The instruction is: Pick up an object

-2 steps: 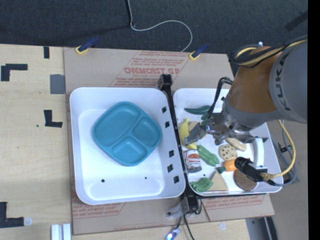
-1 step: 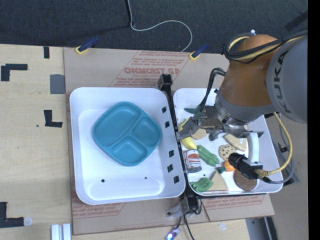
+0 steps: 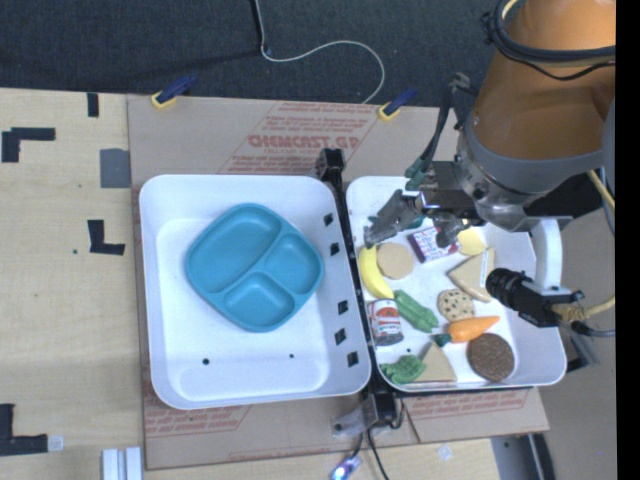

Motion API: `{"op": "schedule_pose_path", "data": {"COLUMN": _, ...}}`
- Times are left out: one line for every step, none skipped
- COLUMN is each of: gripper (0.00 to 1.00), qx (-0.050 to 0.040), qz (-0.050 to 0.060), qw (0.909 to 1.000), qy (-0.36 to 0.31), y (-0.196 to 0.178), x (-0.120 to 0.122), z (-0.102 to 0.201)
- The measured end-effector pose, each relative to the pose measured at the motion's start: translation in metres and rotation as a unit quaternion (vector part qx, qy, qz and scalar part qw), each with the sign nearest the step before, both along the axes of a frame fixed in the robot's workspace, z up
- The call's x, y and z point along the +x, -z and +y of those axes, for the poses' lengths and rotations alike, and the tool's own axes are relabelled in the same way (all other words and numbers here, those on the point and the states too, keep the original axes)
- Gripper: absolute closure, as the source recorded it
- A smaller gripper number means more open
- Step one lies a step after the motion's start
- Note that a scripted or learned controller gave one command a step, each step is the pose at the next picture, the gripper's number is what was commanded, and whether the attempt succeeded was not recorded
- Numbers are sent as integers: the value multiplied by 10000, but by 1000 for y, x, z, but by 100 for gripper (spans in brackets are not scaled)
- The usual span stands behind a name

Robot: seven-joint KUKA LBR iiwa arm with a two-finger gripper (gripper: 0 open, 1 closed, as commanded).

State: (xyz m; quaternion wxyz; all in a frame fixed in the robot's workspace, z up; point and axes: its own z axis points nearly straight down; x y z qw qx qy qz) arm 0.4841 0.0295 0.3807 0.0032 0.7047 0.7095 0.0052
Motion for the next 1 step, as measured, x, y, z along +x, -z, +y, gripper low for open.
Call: {"op": "schedule_pose_path", "data": {"gripper": 100, "qx": -21, "qz": 70, "qw": 10000, "qy": 20, "y": -2, "x": 0, "z": -2}}
